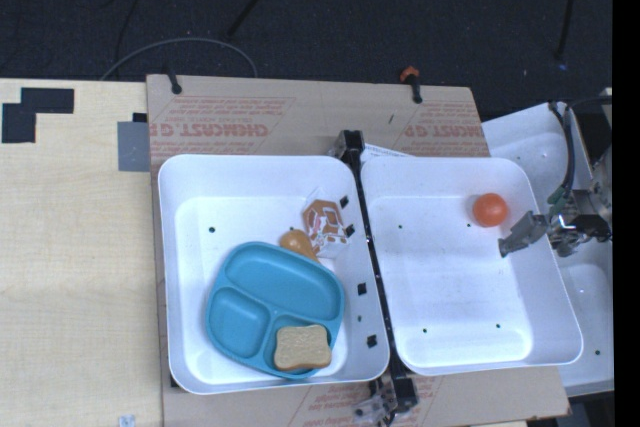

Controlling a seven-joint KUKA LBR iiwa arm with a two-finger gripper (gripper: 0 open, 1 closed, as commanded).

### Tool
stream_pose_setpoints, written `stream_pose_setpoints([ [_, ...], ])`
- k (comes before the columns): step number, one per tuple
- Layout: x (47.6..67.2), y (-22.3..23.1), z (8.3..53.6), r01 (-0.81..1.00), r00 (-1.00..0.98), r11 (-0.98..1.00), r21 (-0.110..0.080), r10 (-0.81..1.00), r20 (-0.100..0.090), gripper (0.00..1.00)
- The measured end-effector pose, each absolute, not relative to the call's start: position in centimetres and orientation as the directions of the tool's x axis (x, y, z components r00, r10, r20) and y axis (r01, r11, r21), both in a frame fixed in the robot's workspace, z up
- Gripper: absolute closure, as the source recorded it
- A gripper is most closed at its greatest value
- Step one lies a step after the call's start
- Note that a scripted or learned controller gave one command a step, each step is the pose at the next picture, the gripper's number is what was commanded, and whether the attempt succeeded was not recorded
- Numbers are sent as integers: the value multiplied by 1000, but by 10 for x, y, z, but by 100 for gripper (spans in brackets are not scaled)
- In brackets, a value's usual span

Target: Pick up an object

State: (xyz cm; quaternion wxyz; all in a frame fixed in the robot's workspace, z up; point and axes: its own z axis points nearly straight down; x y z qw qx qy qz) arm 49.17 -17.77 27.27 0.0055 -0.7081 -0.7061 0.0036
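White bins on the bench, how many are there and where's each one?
2. The left bin holds a blue divided plate and small items. The right bin sits beside it, with an orange ball near its far right corner.

Two shallow white plastic bins (190,215) look smooth and faintly glossy. The blue compartmented plastic plate (255,300) is matt. Brown printed cardboard sheet (300,120) lies on the pale wood-grain surface (70,265).
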Motion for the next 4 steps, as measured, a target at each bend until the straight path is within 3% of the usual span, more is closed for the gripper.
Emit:
stream_pose_setpoints([
  [1, 494, -178, 278, 1000, 0, 0, -3, 1000, 1, 0],
  [3, 482, -173, 173, 1000, 0, 0, -9, 1000, 4, 0],
  [4, 486, -170, 110, 1000, 0, 0, -9, 1000, 4, 0],
])
